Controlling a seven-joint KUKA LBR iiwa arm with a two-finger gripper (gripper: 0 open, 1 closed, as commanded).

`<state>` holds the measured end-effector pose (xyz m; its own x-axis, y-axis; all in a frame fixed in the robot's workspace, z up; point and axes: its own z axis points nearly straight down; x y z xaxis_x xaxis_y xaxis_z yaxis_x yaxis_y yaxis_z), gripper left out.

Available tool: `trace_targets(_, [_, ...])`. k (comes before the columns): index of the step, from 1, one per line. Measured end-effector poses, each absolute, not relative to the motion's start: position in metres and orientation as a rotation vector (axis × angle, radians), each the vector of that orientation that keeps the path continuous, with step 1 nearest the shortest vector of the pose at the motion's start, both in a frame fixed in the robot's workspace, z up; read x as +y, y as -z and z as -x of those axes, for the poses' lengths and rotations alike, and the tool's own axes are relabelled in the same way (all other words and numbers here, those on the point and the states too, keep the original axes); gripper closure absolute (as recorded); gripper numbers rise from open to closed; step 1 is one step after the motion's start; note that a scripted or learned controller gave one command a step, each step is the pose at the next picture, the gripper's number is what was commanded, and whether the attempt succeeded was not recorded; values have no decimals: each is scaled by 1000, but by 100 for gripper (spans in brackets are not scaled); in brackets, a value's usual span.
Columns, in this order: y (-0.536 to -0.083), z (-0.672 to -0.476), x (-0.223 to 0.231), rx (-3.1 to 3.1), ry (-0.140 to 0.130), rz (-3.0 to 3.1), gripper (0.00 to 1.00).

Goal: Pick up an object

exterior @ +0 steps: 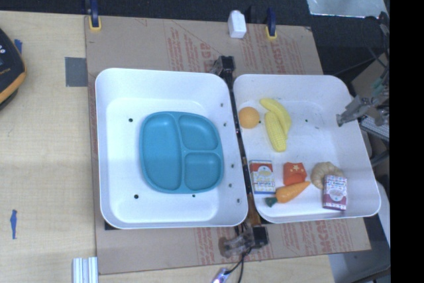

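Observation:
The right bin [311, 86] holds several toy foods. An orange [248, 117] lies at its left wall, with a yellow banana [276, 122] just to its right. Along the front are a red-and-white carton [262, 176], a small red box [295, 173], a carrot [291, 192], a tan lump [324, 172] and a maroon carton [335, 193]. My gripper [346, 118] hangs at the right rim of this bin, pointing left, well apart from every item. Most of the arm is cut off at the right.
The left bin [119, 93] holds a blue divided plate [181, 151]. Both bins rest on a cardboard sheet [165, 43] clamped to the wooden bench. A yellow-and-black device [8, 69] sits at the far left edge.

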<state>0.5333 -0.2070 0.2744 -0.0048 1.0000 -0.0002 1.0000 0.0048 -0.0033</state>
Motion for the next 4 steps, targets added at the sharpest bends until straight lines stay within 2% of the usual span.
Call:
trace_targets(1, [-155, -512, -136, -2225, -5, 2212, 0])
trace_targets(2, [-91, -562, -97, -2227, -5, 2213, 0])
trace_targets(3, [-92, -611, -97, -2224, -1, 2216, 0])
trace_targets(4, [-92, -568, -94, -2225, -5, 2214, 0])
